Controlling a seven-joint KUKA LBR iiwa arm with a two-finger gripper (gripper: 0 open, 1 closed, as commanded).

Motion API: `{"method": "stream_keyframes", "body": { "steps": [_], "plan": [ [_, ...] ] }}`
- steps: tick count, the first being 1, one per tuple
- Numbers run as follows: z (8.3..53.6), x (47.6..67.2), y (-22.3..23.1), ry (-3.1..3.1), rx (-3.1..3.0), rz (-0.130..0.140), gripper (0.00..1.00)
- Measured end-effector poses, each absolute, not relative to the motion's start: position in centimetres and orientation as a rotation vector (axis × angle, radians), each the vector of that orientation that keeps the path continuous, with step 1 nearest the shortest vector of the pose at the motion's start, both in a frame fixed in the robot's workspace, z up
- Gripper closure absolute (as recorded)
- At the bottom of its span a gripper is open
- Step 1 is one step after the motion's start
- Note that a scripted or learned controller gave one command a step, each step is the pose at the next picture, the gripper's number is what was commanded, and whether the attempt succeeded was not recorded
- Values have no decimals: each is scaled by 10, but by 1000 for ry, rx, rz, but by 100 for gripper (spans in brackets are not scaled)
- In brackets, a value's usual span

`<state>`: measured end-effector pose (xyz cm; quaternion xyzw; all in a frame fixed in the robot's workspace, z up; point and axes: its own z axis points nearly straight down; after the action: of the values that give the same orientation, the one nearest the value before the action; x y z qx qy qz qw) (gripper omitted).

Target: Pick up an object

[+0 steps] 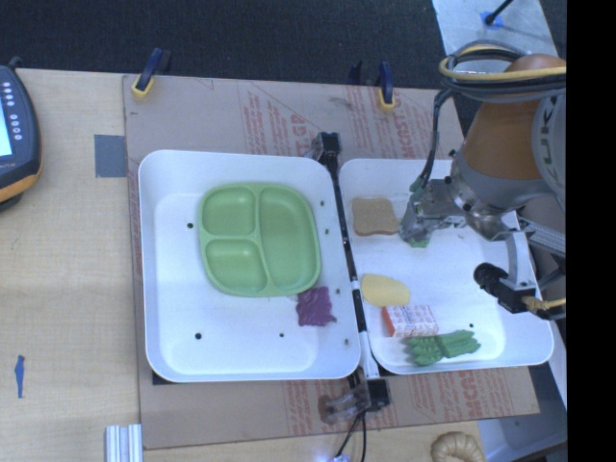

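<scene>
We find the pincer (420, 227) low in the right bin (500, 354), upper centre-right of frame, over something small and green (418, 242); whether it grips, we cannot tell. Lift outstanding.

One fixed camera looks down from above on the surface (67, 287) at a slant, far enough to take in both white bins whole, the left bin (154, 258) and the right bin (525, 354), side by side in the middle. The far edge of the surface lies toward the top, with dark floor (241, 17) beyond. The arm (505, 138) enters from the right side.
</scene>
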<state>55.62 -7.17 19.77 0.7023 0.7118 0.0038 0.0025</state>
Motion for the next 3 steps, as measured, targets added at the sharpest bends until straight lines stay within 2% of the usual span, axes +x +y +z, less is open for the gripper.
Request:
{"method": "stream_keyframes", "body": {
  "steps": [1, 2, 3],
  "plan": [
    [192, 552, -77, 2228, 2219, -3, 0],
    [86, 583, -143, 2226, 2226, -14, 0],
    [93, 659, -197, 2222, 2211, 1, 0]
  ]
}}
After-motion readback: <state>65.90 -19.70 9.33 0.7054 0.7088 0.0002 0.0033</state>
